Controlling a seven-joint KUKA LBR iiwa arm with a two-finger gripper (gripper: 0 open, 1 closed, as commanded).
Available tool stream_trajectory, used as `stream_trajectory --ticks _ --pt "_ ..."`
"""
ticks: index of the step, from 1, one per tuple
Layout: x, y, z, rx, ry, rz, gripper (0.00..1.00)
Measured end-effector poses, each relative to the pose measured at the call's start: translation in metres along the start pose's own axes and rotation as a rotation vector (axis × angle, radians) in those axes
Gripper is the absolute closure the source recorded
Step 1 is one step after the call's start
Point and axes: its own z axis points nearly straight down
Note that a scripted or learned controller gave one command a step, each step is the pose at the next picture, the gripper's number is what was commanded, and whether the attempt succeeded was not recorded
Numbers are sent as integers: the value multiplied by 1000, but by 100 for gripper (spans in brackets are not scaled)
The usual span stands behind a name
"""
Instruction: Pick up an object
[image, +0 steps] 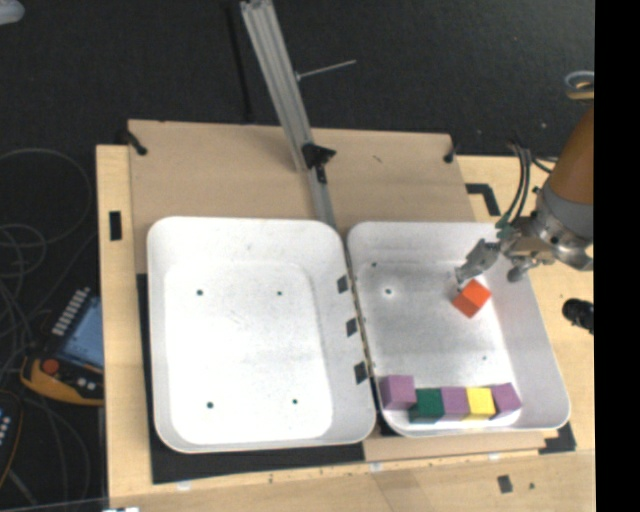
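A small orange block (472, 298) sits tilted in the upper right part of the right-hand bin (420, 250), right of centre in the frame, as the grey arm reaches in from the right edge and its gripper (482, 262) hangs just above and beside the block. From where I stand I cannot tell how the gripper is set, nor whether anything touches the block. The block looks like a light, stiff cube, probably foam or wood, with flat faces that should take a squeeze across two opposite sides; its tilt may make it roll or skid on the smooth white floor of the bin. Along the bin's lower wall lies a row of similar blocks, touching one another: purple (399, 390), green (428, 404), a paler purple (455, 400), yellow (482, 401) and purple again (505, 397). The left-hand bin (160, 300) lies beside it on the tan counter (230, 170).
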Motion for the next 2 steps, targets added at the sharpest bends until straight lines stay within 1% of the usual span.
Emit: stream_trajectory --ticks 1,2 --pt "-12 17 92 -5 0 5 0" --pt "3 -10 113 -4 -2 7 0"
